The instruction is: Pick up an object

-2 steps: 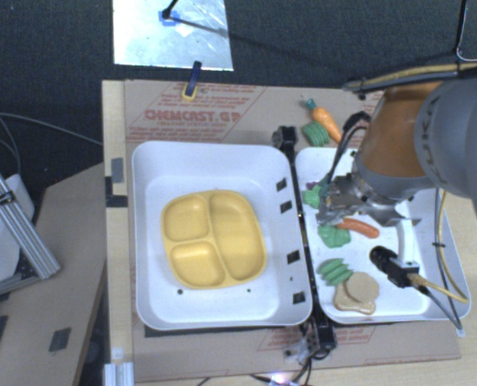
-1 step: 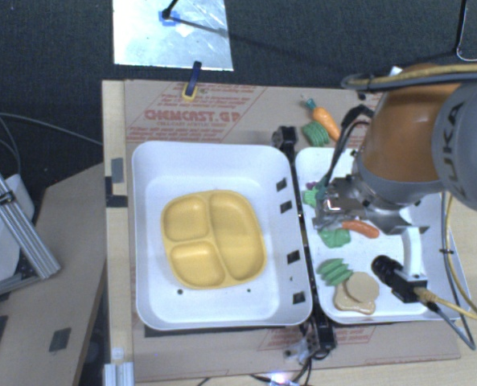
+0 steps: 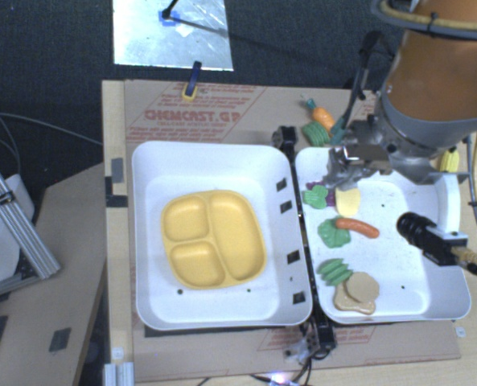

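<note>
Nearest, my right bin [image 3: 443, 296] of smooth white plastic holds one tan bread-shaped piece [image 3: 357, 291], one ribbed green pod [image 3: 332, 269], one orange sausage [image 3: 357, 227] lying on a green leaf [image 3: 332, 233], one pale yellow wedge [image 3: 347, 201] and one purple-and-green piece [image 3: 314, 196]. The left bin [image 3: 154, 167] holds one glossy yellow tray [image 3: 213, 237] with three compartments. Farther off, my pincer [image 3: 340, 165] hangs above the yellow wedge; whether it is parted or grips anything I cannot tell.
</note>
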`<action>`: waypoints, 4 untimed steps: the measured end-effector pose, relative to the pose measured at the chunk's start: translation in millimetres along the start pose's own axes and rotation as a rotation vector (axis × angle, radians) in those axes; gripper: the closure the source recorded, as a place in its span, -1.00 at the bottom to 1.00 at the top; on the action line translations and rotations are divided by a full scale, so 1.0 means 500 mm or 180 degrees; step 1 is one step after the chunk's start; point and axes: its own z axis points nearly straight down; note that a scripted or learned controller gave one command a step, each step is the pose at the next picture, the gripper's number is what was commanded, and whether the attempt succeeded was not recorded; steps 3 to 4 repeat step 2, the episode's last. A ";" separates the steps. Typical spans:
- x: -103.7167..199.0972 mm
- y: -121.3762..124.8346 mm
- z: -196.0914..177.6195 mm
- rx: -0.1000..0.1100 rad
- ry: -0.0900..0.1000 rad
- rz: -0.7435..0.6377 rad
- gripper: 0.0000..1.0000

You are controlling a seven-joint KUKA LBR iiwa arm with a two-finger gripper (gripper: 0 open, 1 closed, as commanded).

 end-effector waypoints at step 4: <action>-0.005 0.003 -0.026 0.0029 -0.0016 -0.0017 1.00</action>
